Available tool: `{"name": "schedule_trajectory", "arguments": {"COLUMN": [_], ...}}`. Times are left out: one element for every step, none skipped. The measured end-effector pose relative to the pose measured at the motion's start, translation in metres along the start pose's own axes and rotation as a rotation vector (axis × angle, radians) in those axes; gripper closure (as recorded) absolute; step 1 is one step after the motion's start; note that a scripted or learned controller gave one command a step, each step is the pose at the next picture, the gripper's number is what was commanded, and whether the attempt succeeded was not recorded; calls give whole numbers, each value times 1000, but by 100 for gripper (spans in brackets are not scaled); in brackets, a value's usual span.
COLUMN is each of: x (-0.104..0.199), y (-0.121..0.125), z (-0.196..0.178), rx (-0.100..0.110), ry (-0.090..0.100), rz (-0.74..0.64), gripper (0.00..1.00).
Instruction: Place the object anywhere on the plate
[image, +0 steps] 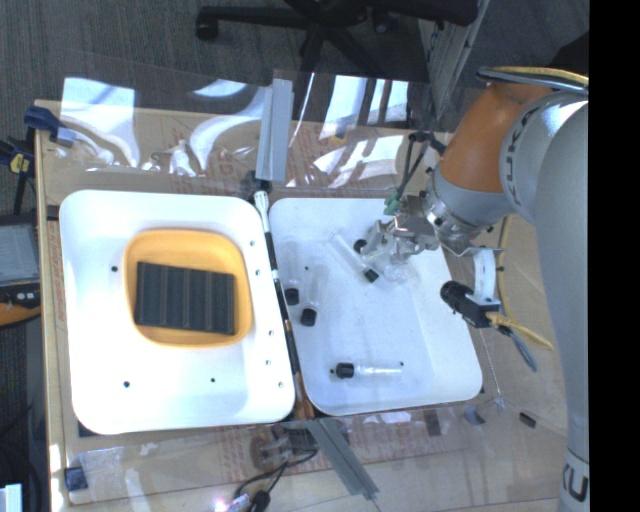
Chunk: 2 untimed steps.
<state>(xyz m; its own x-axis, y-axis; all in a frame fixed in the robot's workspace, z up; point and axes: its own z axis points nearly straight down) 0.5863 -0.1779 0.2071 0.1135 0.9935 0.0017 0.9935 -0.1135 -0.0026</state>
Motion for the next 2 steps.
{"name": "schedule_trajectory", "arguments": {"x": [47, 115], "y": [-65, -99], "z": [34, 16], "rx": [4, 2], "ry": [-1, -1], "rz": [-149, -241], "gripper": [100, 100]}}
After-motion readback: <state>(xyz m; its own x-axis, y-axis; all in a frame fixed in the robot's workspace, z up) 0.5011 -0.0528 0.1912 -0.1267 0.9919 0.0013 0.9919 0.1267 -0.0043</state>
